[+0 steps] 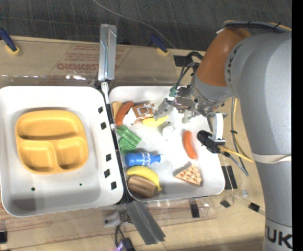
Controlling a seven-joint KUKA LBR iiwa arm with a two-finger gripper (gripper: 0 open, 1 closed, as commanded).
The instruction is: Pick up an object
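The right bin (214, 184) holds several toy foods. Among them are a red sausage (190, 144), a pizza slice (189, 175), a blue bottle (141, 158) and a banana (145, 173) beside a brown bun (141, 186). There are also a green piece (126, 138), an orange hot dog (122, 111), a brown square piece (142, 110), a yellow piece (154, 122) and a small white piece (167, 130). My gripper (175, 112) hangs low over the bin's far middle, open, with nothing between its fingers. One finger (164, 107) sits just above the yellow piece.
The left bin (4, 192) holds a yellow divided tray (52, 140). A metal bar (107, 56) stands at the far end of the wall between the bins. The grey arm (261, 88) covers the right bin's right rim, and cables hang by the wrist.
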